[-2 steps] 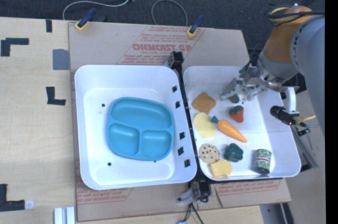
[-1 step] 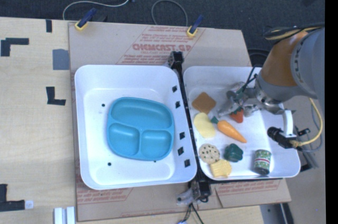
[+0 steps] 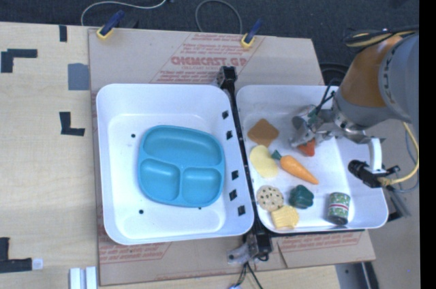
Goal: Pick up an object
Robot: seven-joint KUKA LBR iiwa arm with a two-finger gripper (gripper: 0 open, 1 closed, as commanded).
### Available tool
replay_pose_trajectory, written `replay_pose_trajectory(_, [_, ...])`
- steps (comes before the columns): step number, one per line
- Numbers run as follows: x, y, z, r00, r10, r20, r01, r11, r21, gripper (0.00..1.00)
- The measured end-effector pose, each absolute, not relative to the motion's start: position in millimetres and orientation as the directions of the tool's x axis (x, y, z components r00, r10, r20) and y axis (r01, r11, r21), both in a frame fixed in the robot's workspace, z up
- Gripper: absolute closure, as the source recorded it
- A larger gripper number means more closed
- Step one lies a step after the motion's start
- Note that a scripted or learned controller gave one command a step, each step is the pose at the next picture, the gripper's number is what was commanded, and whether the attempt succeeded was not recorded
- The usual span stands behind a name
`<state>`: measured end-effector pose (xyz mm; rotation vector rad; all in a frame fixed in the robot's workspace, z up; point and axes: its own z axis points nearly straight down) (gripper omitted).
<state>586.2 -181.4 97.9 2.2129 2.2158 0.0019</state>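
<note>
I see the gripper (image 3: 304, 133) low in the right bin (image 3: 354, 103), over a small red piece (image 3: 308, 148); jaws' state I cannot tell.

Divided plate (image 3: 180, 165) in left bin (image 3: 112, 144); right bin (image 3: 361, 209) holding toast (image 3: 263, 131), lemon (image 3: 262, 161) beside carrot (image 3: 298, 169), cookie (image 3: 270, 197), broccoli (image 3: 301, 196), can (image 3: 337, 207) at right; gripper (image 3: 304, 133) above carrot

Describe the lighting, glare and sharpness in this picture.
Camera view: even, diffuse light with soft shadows; the blue divided plate carries a mild sheen, no harsh glare; the toy carrot and cookie look fairly sharp; the gripper reads soft and cluttered, with a red object beside it hard to identify.
</note>
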Motion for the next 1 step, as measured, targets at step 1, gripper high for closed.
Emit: replay_pose_trajectory(1, [536.1,-86.0,188.4,-0.008,1.0,0.004,1.0,0.008,0.0,1.0])
